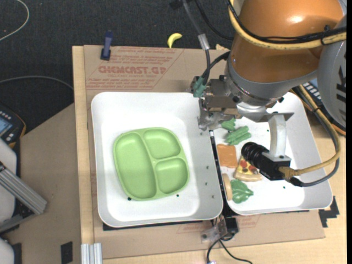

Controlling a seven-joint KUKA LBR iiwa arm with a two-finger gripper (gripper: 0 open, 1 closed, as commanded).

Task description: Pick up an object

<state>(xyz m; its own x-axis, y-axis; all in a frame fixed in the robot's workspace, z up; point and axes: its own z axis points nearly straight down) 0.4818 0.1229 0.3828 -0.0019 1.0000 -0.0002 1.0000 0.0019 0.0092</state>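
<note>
Green plate (151,163): it lies flat in the middle of the left bin (104,109), its three compartments facing up and bare. I judge it too wide and flat for a two-finger pick, which may be why the program works the other side.
Left side contents: that plate and a few dark specks on the floor beside it.
Small toys: these sit in the right bin (308,197), crowded towards its left wall next to the divide between the bins.
Order, back to front: a green pod piece (237,134), an orange block (226,154), a pizza slice (247,171) just beside the block, and a green leafy piece (240,190) nearest the front rim. They lie close together, and I cannot tell which of them touch.
Reach: the arm (286,21) comes in from the right, and its orange band hangs over the back half of that bin, hiding part of the floor.
Tool position: the gripper (219,113) is low over the back left corner, just beside the green pod piece. I take it that the cluster draws it there.
Jaw state: hidden under the wrist, so I cannot tell how far open it is or whether it has hold of anything.
Task's thing: my best guess is the green pod piece, which lies on the bin floor.
Outside: a banana (174,39) and a blue clip (106,47) lie behind, by the cardboard sheet (137,65).
</note>
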